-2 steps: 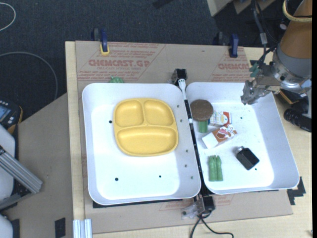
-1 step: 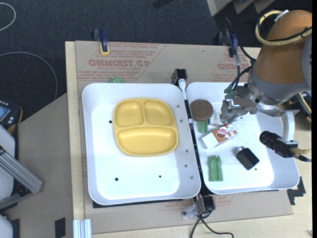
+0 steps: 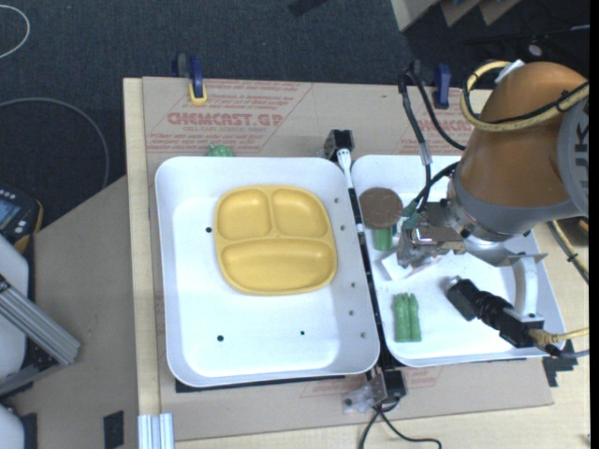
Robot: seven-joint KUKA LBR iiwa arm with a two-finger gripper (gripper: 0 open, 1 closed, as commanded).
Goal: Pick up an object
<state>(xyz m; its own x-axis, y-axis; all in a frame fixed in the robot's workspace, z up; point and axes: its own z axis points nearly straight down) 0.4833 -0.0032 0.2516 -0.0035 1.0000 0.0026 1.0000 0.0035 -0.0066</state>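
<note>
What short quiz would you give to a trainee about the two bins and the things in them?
1. True or false: the yellow plate lies in the bin on the view's left.
2. How many compartments has the plate? A) two B) three C) five
3. Fill in: the tool hangs over the bin on the view's ____, near a brown disc and a green block.
Key: 1 true; 2 B; 3 right, the right bin.
</note>
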